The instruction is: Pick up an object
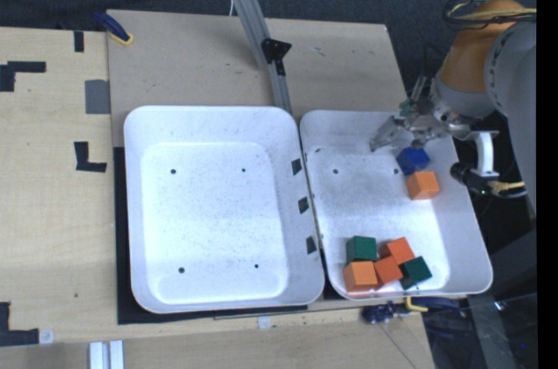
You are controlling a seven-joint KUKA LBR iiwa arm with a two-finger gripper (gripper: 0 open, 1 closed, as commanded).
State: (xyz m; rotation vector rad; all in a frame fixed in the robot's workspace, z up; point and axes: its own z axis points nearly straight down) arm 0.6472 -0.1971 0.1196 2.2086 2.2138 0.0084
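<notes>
Camera view: hand (394, 132) metallic, low over right bin (453, 210), finger spread unclear, cannot tell grip. Blue block (412, 159) just beside hand, touching orange cube (423, 184). Green and orange blocks (382, 262) clustered at near rim. Bins smooth white plastic, speckled; worktop (192, 62) pale wood. No legible writing.

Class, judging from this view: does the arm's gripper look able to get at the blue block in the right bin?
Probably yes. The gripper hangs just above and beside the blue block; only the orange block lies against its far side.
</notes>
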